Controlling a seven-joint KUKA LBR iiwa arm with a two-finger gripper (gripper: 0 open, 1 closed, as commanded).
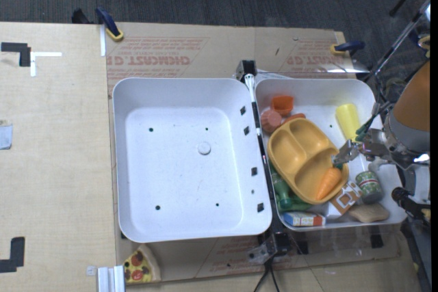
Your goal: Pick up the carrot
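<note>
The two-finger metal gripper (pixel 344 155) hangs over the right-hand white plastic bin (pixel 311 90), its tips just above the upper end of the small orange carrot (pixel 328 182), and whether they are parted or closed I cannot tell. The carrot lies slanted in the near compartment of the yellow divided plastic plate (pixel 301 140), which itself sits tilted among other clutter. As I judge it, a good pick means centring over the carrot's middle, turning the wrist to straddle its width, and descending without pressing on the plate's rim or divider, which could tip it.
</note>
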